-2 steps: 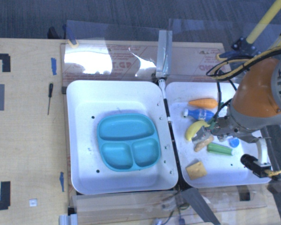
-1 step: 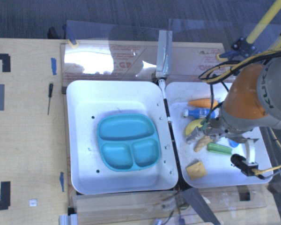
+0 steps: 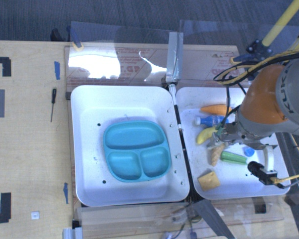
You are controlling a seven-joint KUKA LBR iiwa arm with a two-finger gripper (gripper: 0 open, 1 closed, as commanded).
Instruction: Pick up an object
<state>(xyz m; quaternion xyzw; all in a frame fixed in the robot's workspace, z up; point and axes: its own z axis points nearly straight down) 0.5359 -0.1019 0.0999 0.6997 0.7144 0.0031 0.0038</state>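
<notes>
Hanging over the right bin (image 3: pixel 229 185), I reach in from three o'clock, my grey arm (image 3: pixel 284 101) and its orange band covering much of that bin's far side. My gripper (image 3: pixel 223 132) sits low among the clutter near the bin's middle, but whether it is spread or pinching anything I cannot tell.

The right bin holds the things to pick. An orange carrot-like piece (image 3: pixel 215 109) lies toward twelve o'clock, a blue tube (image 3: pixel 209 120) just below it, and a yellow banana-shaped piece (image 3: pixel 204 135) at nine o'clock of my gripper, close beside it. A tan, pale piece (image 3: pixel 217 155) lies at six o'clock, touching or nearly touching a green stick (image 3: pixel 232 157) that runs off toward four. A tan block (image 3: pixel 209 180) rests apart at the bin's near edge.

The left bin (image 3: pixel 84 133) carries one thing, a teal divided tray (image 3: pixel 136 150) with three compartments, sitting near its centre.

Yellow and black cables (image 3: pixel 249 66) loop above my arm at one o'clock.
</notes>
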